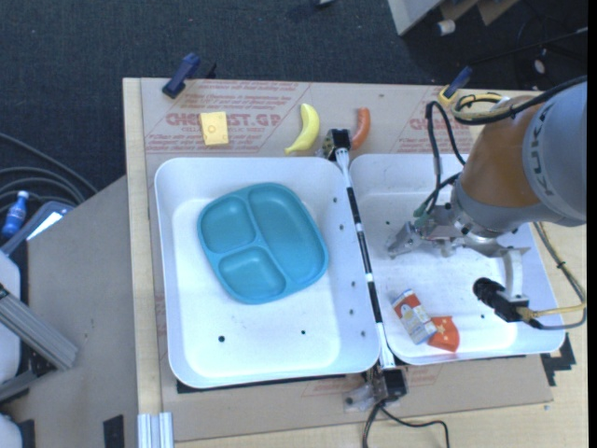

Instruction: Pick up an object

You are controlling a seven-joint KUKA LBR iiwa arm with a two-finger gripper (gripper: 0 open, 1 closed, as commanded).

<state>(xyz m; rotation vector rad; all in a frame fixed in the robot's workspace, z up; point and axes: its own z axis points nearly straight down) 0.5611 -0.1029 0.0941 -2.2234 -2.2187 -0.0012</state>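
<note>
The brown table (261, 96) carries two shallow white bins. The grey arm with the orange band (508, 171) reaches into the right white bin (396, 185). In the left white bin (182, 203) lies a large blue plastic plate with three compartments (263, 241). I judge it too wide and flat for a good grasp, so a try there would probably slip off.

The end effector (413, 239) hangs low over a bare part of the right bin's floor, and I cannot tell if it is wide or narrow. If it closes at this place, I think it will catch nothing.

The nearest objects lie toward the front of the same bin: a small red, white and grey packet (413, 314) and just beside it a small orange piece (445, 334). Because they lie so close together, a descent on one could push it against the other, or against the bin wall.
</note>
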